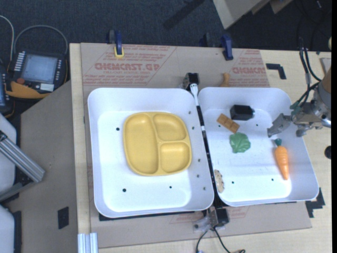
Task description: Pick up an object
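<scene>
My fingers, spread with nothing between them, hover above the carrot in the right bin; grasp not yet made.

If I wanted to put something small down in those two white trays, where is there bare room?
Left white bin: a bare strip along the near edge and left side of the yellow divided plate.
Right white bin: bare floor in the near half, between the green leafy toy and orange carrot.
The far half is crowded: black block, brown cracker, grey gripper.
</scene>
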You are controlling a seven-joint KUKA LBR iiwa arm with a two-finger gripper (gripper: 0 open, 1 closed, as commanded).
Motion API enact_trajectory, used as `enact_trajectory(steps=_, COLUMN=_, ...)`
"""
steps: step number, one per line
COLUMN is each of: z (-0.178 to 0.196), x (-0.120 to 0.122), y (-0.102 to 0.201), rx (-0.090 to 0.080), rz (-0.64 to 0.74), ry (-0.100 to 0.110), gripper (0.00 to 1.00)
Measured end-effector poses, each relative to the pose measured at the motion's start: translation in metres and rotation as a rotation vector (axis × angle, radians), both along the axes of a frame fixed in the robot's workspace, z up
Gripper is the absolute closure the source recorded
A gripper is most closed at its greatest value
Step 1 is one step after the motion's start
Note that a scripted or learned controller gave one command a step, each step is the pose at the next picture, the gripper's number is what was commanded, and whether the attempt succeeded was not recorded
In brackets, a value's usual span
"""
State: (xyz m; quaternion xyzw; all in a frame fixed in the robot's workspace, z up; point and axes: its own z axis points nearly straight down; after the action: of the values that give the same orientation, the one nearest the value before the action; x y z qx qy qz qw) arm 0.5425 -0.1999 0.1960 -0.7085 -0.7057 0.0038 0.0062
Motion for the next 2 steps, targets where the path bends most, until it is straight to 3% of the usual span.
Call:
enact_trajectory(steps=1, z=0.007, x=0.003, y=0.000, rx=-0.004, rz=0.004, ry=-0.014, gripper=0.00)
enact_trajectory(steps=2, z=-0.053, x=0.004, y=-0.006, rx=-0.001, rz=0.003, ry=-0.007, gripper=0.00)
